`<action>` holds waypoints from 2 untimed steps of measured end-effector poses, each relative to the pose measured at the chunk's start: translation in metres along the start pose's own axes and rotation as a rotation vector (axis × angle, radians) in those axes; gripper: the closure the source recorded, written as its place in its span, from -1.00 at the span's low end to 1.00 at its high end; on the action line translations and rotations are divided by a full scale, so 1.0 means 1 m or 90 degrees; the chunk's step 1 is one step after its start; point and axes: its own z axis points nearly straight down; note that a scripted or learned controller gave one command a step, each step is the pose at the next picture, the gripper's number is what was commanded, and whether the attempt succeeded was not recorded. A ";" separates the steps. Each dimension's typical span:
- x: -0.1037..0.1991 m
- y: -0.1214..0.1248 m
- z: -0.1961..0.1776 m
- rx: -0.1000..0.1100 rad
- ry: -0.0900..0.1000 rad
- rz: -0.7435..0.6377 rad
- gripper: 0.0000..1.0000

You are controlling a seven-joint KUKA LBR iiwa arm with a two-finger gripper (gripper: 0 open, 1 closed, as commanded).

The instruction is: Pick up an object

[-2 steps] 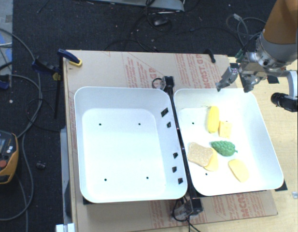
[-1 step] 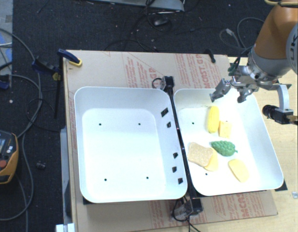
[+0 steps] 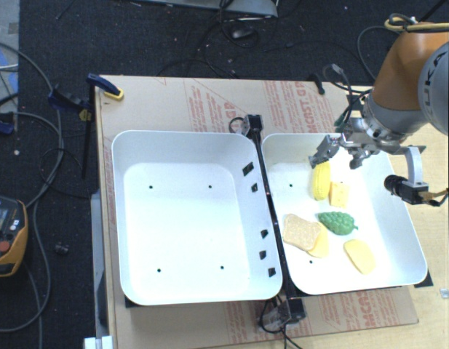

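The arm's upper part is cut off by the right edge of the camera view; the orange band and grey wrist enter from the upper right. The gripper (image 3: 339, 150) hangs over the far end of the right bin (image 3: 399, 224), its dark fingers spread apart — one finger (image 3: 322, 151) reaches toward the bin's inner side, the other (image 3: 360, 155) points the other way. Nothing is seen between them. A black cable fitting sticks out beside the wrist, over the bin's right rim.

Objects, all in the right bin:
- corn cob (image 3: 322, 180), yellow, lying lengthwise just below the left finger; whether the fingertip touches its top end cannot be told.
- small yellow block (image 3: 339, 194), touching or just beside the corn cob.
- green bumpy piece (image 3: 336, 222), near the bin's middle.
- tan slice (image 3: 300, 232), bread-like, partly covering a yellow piece (image 3: 321, 245) whose shape is hard to make out.
- yellow oval piece (image 3: 359, 256), nearest the front rim.

The left bin (image 3: 126, 195) sits alongside, touching the right bin at a dark divider — small black marks along that edge are too small to identify.
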 end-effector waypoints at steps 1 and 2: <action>-0.001 -0.003 0.063 0.001 0.000 0.000 -1.00; -0.001 -0.001 0.050 -0.002 0.000 0.000 1.00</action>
